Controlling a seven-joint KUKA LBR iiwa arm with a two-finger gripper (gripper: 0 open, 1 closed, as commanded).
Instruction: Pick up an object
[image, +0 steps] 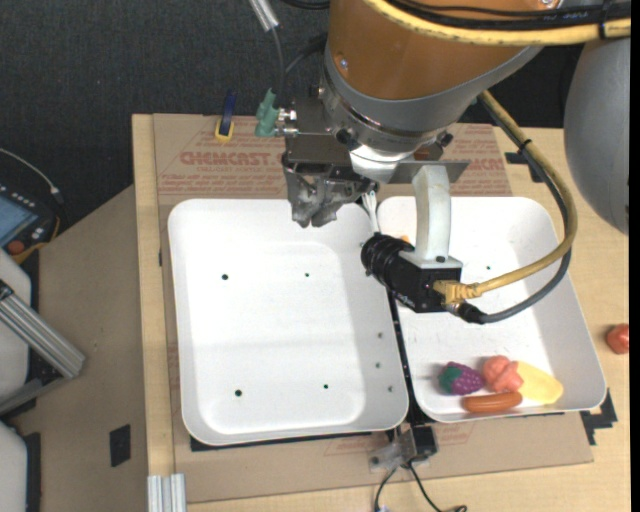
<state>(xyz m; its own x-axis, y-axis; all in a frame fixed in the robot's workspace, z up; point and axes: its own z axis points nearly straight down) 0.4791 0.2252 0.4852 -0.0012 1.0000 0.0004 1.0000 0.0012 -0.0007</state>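
Purple, pink, yellow and orange-red are showing in one small huddle of toy food, lying in the near corner of the right bin (560, 240): a knobbly purple grape cluster (460, 379), a pink lumpy piece (503, 373) just beside it, a pale yellow piece (540, 386) touching the pink one on its far side from the grapes, and an orange-red sausage (491, 403) lying flat along the bin's near rim, below the other three. Red lettering is running across the brown board (200, 160) beyond the bins; only its start, "CHEMCAST", is reading clearly, while my arm is covering the rest. I am hanging my claw (318, 205) over the far edge of the left bin (270, 340), close to the seam where that bin is meeting the right bin, and nothing is sitting between the fingers that I can see. Whether those fingers are parted or closed I cannot tell, since from above they are blurring into one grey mass. Measured from the right bin, the toy pile is sitting at its near end while my claw is hovering beyond its far left corner, well apart from every piece. A black camera module (405, 272) with a yellow cable (520, 270) is reaching over the seam between us.
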